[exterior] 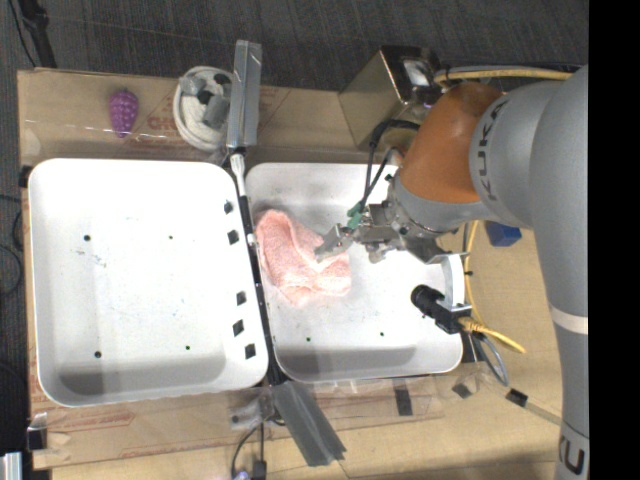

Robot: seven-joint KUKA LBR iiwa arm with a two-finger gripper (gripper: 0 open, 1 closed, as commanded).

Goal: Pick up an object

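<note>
1. The two bins, left (130, 278) and right (390, 318), are showing plain white, each speckled with a few small dark dots.
2. The cloth (295, 258) in the right bin is showing pale pink with a fuzzy, mottled texture.
3. The arm (530, 158) is appearing grey, with an orange band (450, 153) above the wrist.
4. The pincer (335, 246) is appearing metallic grey, with a small green spot just above it.
5. The surface (300, 118) is showing tan, like cardboard.
6. A small object (123, 111) on the surface is showing purple with a bumpy pattern.
7. A roll (203, 106) beside it is appearing white.
8. The cables (495, 336) at the right are showing yellow.
</note>
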